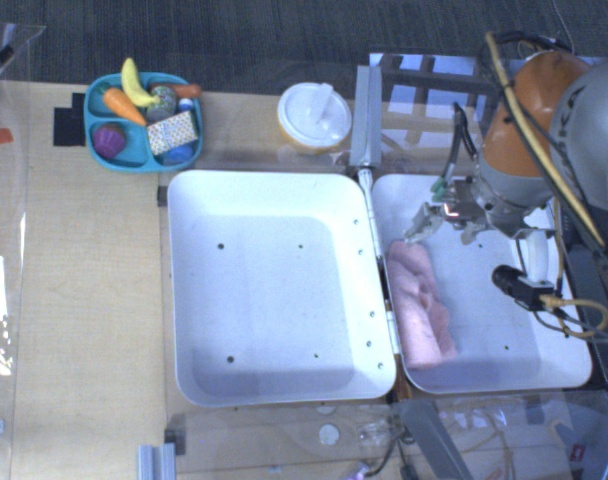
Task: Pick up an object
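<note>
While the claw (446,218) hung over the right bin (504,363), we couldn't tell its opening; the pink cloth (419,303) lay ungrasped (pick pending).

Pale wooden bench (74,298) under dark grey carpet floor (234,13).

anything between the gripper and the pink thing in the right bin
No. The camera view shows just bare white bin floor between the gripper and the pink object.
</note>
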